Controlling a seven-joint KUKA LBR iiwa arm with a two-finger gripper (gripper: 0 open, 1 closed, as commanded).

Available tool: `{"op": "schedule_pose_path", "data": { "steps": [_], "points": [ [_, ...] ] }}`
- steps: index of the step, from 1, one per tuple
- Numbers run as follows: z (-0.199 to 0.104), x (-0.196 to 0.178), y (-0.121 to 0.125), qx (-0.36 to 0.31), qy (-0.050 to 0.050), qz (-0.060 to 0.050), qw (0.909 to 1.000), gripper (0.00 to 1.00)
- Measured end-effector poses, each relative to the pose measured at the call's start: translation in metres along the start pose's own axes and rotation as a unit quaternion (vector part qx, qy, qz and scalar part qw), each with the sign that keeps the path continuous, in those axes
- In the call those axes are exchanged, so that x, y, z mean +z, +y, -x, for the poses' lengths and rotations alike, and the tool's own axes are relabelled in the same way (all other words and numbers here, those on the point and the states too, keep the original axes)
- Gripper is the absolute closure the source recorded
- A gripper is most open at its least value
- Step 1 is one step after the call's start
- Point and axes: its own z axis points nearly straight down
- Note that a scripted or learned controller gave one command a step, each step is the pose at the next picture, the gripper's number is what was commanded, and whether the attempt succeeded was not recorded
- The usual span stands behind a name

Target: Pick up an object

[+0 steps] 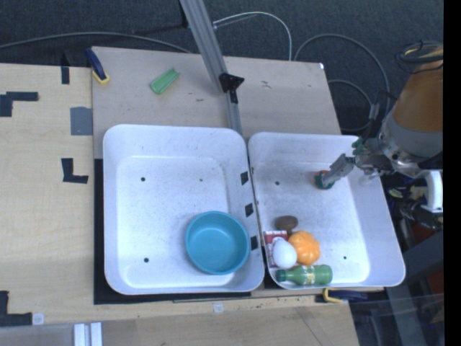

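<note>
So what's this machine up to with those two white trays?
A robot arm reaches in from the right, its gripper low over the bare floor of the right bin. It is there to pick something up, and nothing shows between its fingers. The likely targets sit bunched at that bin's near corner: an orange fruit, a white egg, a green bottle and a brown lump. A blue bowl rests in the left bin.

Pale wooden bench (43,215) with black tape marks — dark carpet (324,13), looping cables (274,20).

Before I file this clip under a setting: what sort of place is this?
Probably a robotics lab bench for grasping trials: two white bins side by side, toy food like the green bottle, and a grey and orange arm's gripper reaching in.
</note>
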Motion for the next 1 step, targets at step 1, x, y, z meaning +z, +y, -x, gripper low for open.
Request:
{"op": "schedule_pose_path", "data": {
  "steps": [1],
  "points": [
    [0.0, -0.0001, 0.0, 0.0, 0.0, 0.0, 1.0, 0.0]
  ]
}}
